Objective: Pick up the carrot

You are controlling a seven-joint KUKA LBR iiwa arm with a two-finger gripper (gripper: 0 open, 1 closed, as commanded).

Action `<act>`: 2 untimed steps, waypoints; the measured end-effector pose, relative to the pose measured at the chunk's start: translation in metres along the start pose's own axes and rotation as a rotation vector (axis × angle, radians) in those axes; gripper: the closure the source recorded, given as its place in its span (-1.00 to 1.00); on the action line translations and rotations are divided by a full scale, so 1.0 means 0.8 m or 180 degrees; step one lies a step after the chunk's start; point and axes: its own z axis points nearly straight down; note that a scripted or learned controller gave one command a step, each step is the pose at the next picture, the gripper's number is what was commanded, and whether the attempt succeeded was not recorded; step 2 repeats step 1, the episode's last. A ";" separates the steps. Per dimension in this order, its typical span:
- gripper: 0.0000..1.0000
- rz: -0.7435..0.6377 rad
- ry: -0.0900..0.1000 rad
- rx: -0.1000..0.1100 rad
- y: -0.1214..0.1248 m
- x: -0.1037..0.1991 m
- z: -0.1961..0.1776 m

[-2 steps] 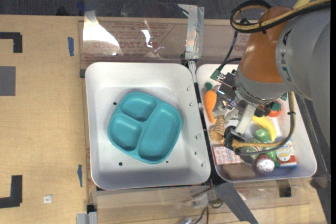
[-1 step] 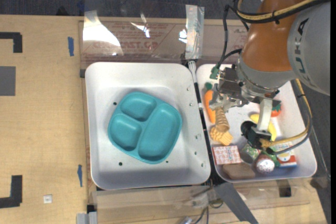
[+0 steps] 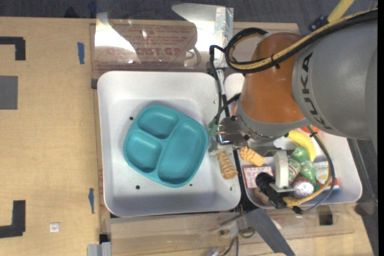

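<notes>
resting in l bin: teal plate

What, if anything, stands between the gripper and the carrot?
Nothing visible. The orange piece that looks like the carrot lies at the left edge of the right bin, close beside the gripper, with no object between them. The arm's wrist hides much of that bin, though.
</notes>
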 end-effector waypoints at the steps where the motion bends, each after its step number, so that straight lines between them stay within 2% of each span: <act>1: 1.00 -0.1260 -0.0006 -0.0026 0.067 0.017 -0.031; 2: 1.00 -0.1260 -0.0006 -0.0026 0.067 0.017 -0.031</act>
